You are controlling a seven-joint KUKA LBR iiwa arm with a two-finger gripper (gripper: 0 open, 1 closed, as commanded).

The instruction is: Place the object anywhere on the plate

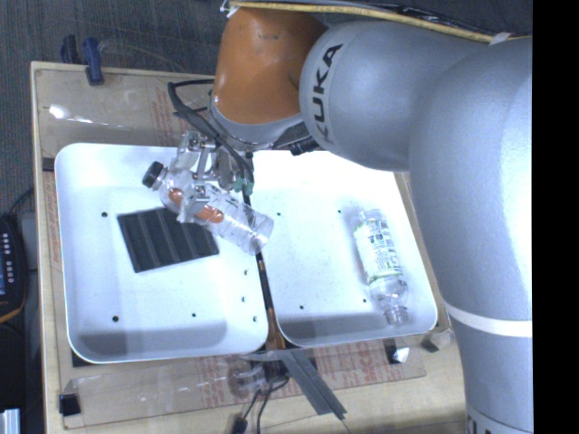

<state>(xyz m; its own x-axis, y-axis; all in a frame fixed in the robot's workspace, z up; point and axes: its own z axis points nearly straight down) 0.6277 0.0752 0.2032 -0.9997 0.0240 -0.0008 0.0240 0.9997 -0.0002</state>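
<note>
Now the fingers (201,191) clamp a clear bottle (217,208) over the left bin (90,165) (dark ridged plate (167,239) inside); another bottle (380,262) lies in the right bin (317,306).

plate (169,239) in left bin (81,242), bottle (380,262) in right bin (317,319)

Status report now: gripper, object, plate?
Gripper over left bin, shut on clear bottle. Dark plate just beside it. Second bottle in right bin.

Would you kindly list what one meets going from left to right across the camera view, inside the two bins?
Dark ribbed plate in the left bin → gripper with a clear bottle between its fingers, above the left bin's right part → labelled clear bottle lying in the right bin.
</note>
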